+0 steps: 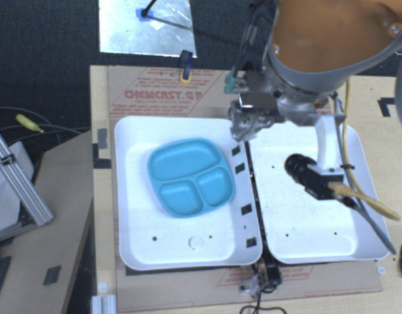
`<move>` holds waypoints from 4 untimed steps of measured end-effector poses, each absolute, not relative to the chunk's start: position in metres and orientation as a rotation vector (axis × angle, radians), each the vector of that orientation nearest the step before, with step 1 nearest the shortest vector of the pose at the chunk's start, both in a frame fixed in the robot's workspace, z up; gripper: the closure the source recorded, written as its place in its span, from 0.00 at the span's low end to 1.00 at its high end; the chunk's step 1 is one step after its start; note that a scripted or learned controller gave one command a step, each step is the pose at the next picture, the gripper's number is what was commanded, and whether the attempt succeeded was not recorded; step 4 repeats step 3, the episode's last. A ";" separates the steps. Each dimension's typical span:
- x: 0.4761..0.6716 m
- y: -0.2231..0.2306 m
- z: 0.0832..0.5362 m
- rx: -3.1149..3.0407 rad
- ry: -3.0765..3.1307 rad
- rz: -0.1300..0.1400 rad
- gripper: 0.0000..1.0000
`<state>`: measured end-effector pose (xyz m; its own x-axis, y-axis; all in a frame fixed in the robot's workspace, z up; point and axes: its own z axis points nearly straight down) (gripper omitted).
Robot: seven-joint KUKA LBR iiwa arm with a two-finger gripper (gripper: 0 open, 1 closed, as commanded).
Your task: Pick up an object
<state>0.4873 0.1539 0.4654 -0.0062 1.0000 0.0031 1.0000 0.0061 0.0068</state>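
On my remote feed from above the bench, the left bin [138, 231] holds a light blue plate [191, 175] with three compartments, lying flat near the bin's middle. The right bin [299, 231] sits just beside it, and both rest on brown cardboard [163, 91] printed with red lettering. The grey arm [318, 38], with its orange band, comes in from the upper right. Its gripper [242, 129] hangs over the far end of the wall where the two bins meet, near the plate's upper right corner but not touching it.
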 end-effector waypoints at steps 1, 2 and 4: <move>0.488 0.154 0.476 2.208 2.229 0.016 1.00; 0.486 0.158 0.414 2.221 2.224 -0.005 1.00; 0.487 0.117 0.493 2.220 2.214 0.015 1.00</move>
